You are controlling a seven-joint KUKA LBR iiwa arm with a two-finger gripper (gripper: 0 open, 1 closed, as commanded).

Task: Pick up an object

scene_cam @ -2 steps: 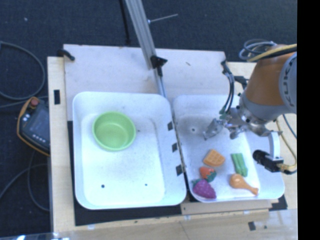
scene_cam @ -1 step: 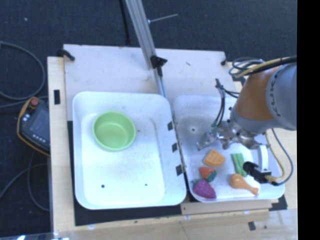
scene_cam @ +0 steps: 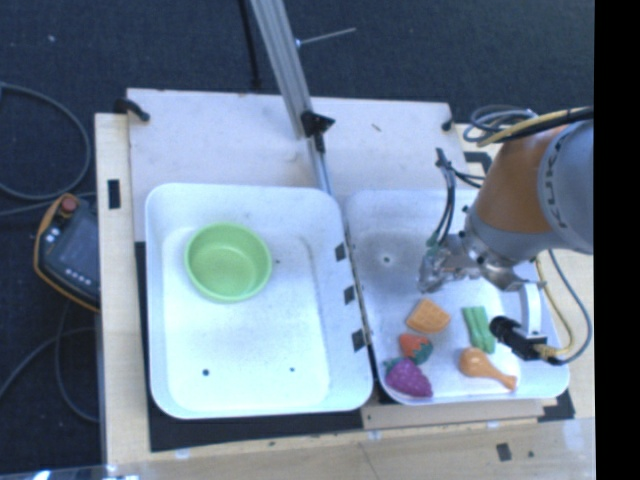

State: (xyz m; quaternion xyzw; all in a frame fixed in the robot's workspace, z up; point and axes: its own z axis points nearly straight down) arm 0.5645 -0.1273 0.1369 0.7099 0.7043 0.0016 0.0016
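Arm hanging over the right bin [scene_cam: 385, 223], toy food lying just below it.

The gripper [scene_cam: 432, 273] is hovering just above an orange wedge [scene_cam: 428, 317]; whether it is open or gripping anything cannot be told. A green piece [scene_cam: 477, 326], strawberry [scene_cam: 414, 347], purple grapes [scene_cam: 408, 376] and orange drumstick [scene_cam: 485, 366] are crowding nearby. A green bowl [scene_cam: 229, 261] is sitting in the left bin [scene_cam: 300, 368], the wooden bench [scene_cam: 215, 133] standing on dark carpet [scene_cam: 100, 28].

Left bin [scene_cam: 170, 368]: bowl [scene_cam: 229, 261] at 10 o'clock. Right bin [scene_cam: 385, 223]: toy foods [scene_cam: 445, 343] clustered at 5 o'clock, claw [scene_cam: 432, 276] just above them.
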